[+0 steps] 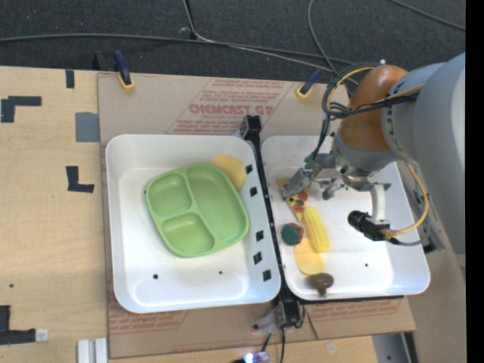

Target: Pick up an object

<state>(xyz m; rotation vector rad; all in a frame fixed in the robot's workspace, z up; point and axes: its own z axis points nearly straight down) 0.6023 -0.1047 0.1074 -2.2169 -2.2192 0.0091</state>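
The arm is reaching in from the right, its gripper hanging low over the right bin; finger state unclear. One corn cob is lying just below it.

Partly hidden under the far right rim of the green divided plate: a yellow object, shape not readable. Too small and crowded beneath the pincer to name: a small red-orange item. Cut off by the right edge: the bulk of the grey arm.
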